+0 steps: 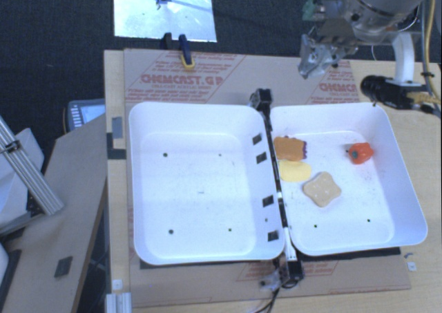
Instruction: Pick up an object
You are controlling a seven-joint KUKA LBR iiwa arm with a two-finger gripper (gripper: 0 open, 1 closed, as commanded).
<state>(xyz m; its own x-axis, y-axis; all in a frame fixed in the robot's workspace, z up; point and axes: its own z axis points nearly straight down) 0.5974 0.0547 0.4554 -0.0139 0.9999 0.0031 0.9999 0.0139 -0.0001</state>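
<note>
1. Dark carpet runs behind the pale tabletop (414,291), and a shiny metal sheet (164,1) lies on it at the back left.
2. A brown board with red print (186,78) covers the tabletop, and a blue and yellow clamp (185,52) grips its far edge.
3. Two white bins sit on the board, touching: the left bin (200,187) and the right bin (359,216), with black clips (262,159) along the shared wall.
4. Everything there is to pick up lies in the right bin.
5. An orange-brown slab with a purple edge (290,148) sits close to the shared wall, and a flat yellow piece (295,171) lies just in front of it, touching or nearly so.
6. A tan toast-shaped piece (322,189) rests just beside the yellow piece, toward the middle of the bin.
7. A small orange-red thing (359,153) lies apart from the others, near the far right; it looks like a toy fruit or vegetable, though it is too small to tell.
8. The arm (376,1) comes in from the upper right, and its claw (318,57) hangs above the board just behind the right bin's far rim, well clear of every item.
9. Nothing is in the claw; I cannot tell whether it is spread or pressed together.
10. A dark tablet-like device (86,112) and a slanted aluminium rail (24,166) stand off to the left, away from the bins.
</note>
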